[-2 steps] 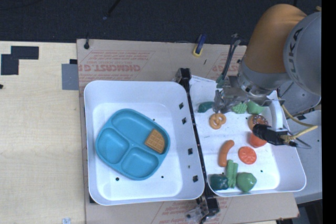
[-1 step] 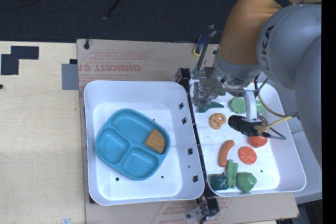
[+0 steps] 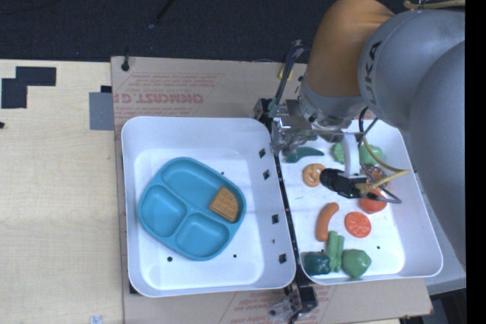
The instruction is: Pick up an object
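My gripper (image 3: 284,139) hangs low over the upper left corner of the right bin (image 3: 425,239), close to the wall between the two bins. A teal toy (image 3: 305,153) lies just to its right and an orange round piece (image 3: 312,176) a little below that. Further down lie an orange sausage shape (image 3: 326,220), a red tomato slice (image 3: 358,224), a green stick (image 3: 335,245), a green lump (image 3: 355,262) and a teal lump (image 3: 317,264). I see nothing held in the gripper.
The left bin (image 3: 144,140) holds a blue divided plate (image 3: 171,212) with a tan waffle-like piece (image 3: 224,203) on its right side. The grey arm with its orange band (image 3: 345,42) covers the right bin's upper right. Green pieces (image 3: 370,155) lie beneath it.
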